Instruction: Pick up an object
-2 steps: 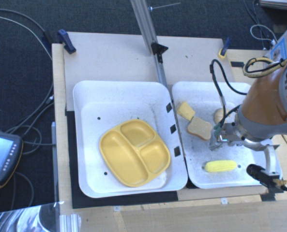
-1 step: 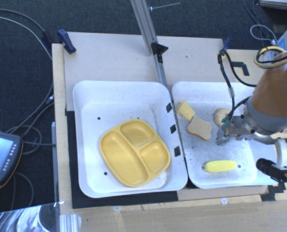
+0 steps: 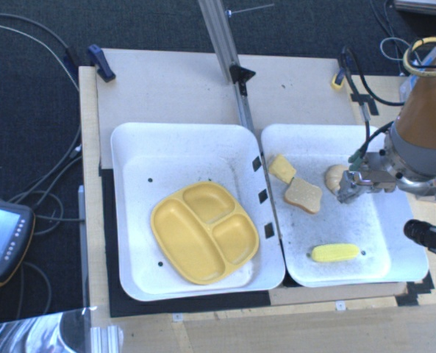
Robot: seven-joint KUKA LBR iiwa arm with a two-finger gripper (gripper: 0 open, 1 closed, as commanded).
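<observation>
A pale bench (image 3: 173, 79) seen from above at a slant carries two shallow white bins side by side. The arm, grey with an orange band, reaches in from the right, and its gripper (image 3: 348, 192) sits low inside the right bin (image 3: 394, 263), near that bin's middle.

Whether the gripper is apart or together cannot be told from this angle. Nothing can be seen held in it.

Just to the gripper's left, touching or nearly touching it, lies a small round beige object (image 3: 335, 175), possibly a toy bread roll. Further left of the gripper rests a toy slice of bread (image 3: 304, 195), tan with a darker crust. Beyond that, up and to the left, lies a yellow block like a wedge of cheese (image 3: 281, 169), close to the bin's left wall. Below the gripper, towards the near edge of the bin, lies a yellow toy corn cob (image 3: 334, 253) on its side.

Well to the gripper's left, the left bin (image 3: 129, 153) holds a yellow divided plate (image 3: 204, 231) with three compartments.
</observation>
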